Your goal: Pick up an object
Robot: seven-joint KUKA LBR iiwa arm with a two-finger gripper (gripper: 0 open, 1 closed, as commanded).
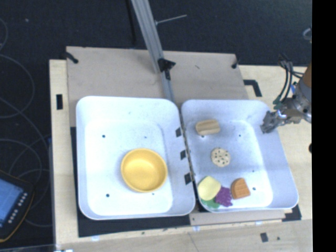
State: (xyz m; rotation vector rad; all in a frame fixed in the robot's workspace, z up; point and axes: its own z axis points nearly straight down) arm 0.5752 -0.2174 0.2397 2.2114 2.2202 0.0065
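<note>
In the right bin (273,156) lie a tan bread-like block (208,127), a round speckled cookie (220,157), a yellow-green piece (209,188), a purple piece (224,197) and an orange-brown piece (240,188). The last three crowd the bin's front left corner. My gripper (270,122) hangs at the right bin's far right rim, away from all of them. I see nothing between its fingers.
The left bin (94,119) holds a yellow bowl (143,169). A grey slanted pole (149,33) rises from the back between the bins. Cables trail at the far right by the arm. A tablet lies at the lower left off the bench.
</note>
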